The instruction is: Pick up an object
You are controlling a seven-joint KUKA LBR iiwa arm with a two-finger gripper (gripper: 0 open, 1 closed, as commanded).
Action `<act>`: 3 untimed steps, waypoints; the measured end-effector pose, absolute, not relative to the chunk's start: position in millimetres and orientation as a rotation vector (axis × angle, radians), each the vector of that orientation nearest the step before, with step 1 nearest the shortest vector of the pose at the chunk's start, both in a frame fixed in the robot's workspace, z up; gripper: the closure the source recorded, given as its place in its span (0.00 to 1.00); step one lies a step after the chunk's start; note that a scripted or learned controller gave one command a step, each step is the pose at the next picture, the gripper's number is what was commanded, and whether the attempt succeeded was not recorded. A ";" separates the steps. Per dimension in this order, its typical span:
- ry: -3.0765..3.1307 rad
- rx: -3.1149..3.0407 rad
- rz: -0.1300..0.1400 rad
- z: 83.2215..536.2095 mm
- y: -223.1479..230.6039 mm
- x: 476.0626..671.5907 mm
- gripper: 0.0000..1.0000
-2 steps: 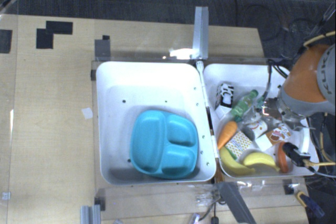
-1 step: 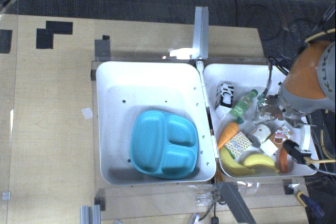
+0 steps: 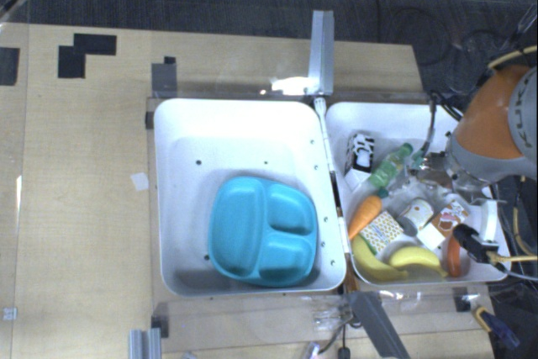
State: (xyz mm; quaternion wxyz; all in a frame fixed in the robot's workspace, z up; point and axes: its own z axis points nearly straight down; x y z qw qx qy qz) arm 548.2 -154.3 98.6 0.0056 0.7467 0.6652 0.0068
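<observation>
The desk [image 3: 76,206] was pale, wood-toned and smooth, with black square marks near its far left corner. Left of the metal divider post [image 3: 323,55], the left bin [image 3: 176,181], a shallow glossy white tray with rounded corners, held a turquoise plastic plate [image 3: 262,229] moulded into three compartments, lying flat toward the bin's near side. Right of the post, the right bin [image 3: 340,130] carried a crowded heap: a small black-and-white figure [image 3: 361,152] nearest the post, a translucent green bottle [image 3: 390,166] lying tilted beside it, a tapered orange carrot [image 3: 364,214], a curved yellow banana [image 3: 395,262] along the near wall, and a small patterned box [image 3: 383,229] between them. Farther right, the grey arm with its orange band [image 3: 492,122] hung over the heap; the gripper [image 3: 430,181] sat low among the items, and I cannot tell how it was set.
</observation>
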 end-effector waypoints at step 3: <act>2.401 2.000 0.016 89.7 -154.4 494.6 0.00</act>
